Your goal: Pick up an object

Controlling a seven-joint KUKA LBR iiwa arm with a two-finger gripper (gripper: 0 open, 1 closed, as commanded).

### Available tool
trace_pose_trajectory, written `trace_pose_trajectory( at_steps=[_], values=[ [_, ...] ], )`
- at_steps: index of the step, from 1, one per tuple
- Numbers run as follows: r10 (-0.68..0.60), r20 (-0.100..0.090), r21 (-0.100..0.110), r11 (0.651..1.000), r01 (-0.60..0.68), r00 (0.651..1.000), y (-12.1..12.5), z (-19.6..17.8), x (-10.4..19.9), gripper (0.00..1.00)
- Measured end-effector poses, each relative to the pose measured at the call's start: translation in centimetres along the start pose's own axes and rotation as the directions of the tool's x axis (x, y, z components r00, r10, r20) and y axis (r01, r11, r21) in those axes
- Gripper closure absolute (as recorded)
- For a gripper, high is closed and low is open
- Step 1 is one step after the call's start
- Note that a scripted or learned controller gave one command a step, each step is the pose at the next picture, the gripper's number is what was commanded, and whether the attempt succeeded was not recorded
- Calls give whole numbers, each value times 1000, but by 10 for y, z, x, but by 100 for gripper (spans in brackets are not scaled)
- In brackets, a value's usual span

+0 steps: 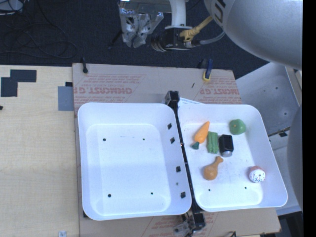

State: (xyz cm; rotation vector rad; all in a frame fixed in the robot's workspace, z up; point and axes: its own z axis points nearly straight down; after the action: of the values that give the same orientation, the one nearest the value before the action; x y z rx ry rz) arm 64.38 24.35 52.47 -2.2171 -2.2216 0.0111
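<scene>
**Arm parked high, six objects waiting in the right bin**

Nearest the camera, a dark clamp [190, 225] sat at the front edge where the two bins met, apparently there to pin them together. The same purpose seemed served by the black divider strip [178, 147] running up between them. Both bins rested on a cardboard sheet [123, 85] laid over the desk [34, 157].

The left bin [89, 132] held nothing to pick. The right bin [269, 147] carried all the candidates: an orange carrot [202, 131] lying at a slant, a green ridged piece [213, 142] just beside it, a black block [226, 144] touching or nearly touching that piece, a green round object [237, 126] toward the back, a tan drumstick-shaped toy [213, 169] near the middle, and a white and pink ball [256, 175] by itself toward the right. The carrot, green piece and block were crowded together, which would probably make a clean grasp harder there; the drumstick and the ball lay apart and looked like easier targets.

The gripper [139, 29] hung at the top of the view, beyond the far edge of the cardboard, well apart from every object and nearer the left bin's side than the right. Its fingers looked bunched and carried nothing, but whether they were open or closed could not be told. By this judgement, the pick had not yet started.
</scene>
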Motion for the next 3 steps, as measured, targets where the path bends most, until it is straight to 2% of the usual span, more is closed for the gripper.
trace_pose_trajectory(
  at_steps=[3],
  values=[
    [-2, -1, -3, 1000, 2, 1000, 0, -12, 0, 100]
  ],
)
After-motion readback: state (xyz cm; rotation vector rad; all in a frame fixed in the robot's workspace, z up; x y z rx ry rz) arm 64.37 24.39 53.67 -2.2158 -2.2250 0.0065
